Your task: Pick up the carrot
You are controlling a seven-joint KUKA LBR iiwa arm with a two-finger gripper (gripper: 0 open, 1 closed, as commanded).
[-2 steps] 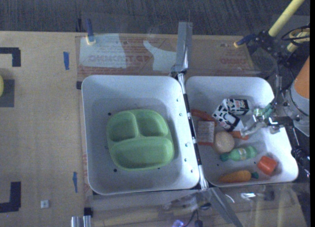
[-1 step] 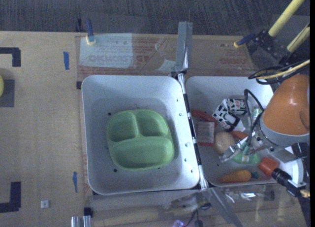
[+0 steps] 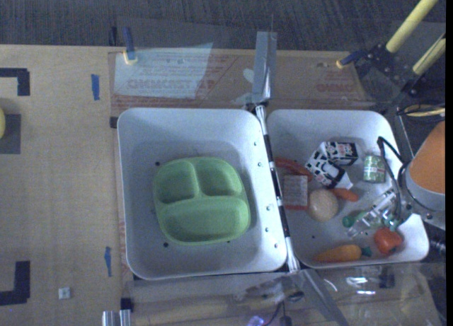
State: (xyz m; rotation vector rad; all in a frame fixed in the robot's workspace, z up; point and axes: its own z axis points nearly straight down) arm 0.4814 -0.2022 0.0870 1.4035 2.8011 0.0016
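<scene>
Lying just below-left of the gripper (image 3: 374, 213), the carrot (image 3: 341, 252) is seen ungrasped in the right bin (image 3: 297, 130); gripper opening cannot be told.

Dim, soft focus, glare on plastic sheet (image 3: 170, 70)

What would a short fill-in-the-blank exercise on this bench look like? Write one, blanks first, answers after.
1. The green divided plate lies in the ____ bin.
2. The carrot lies along the right bin's ____ wall, closest to the camera.
3. The gripper reaches in from the ____ side of the view.

Missing words: left; near; right
</scene>
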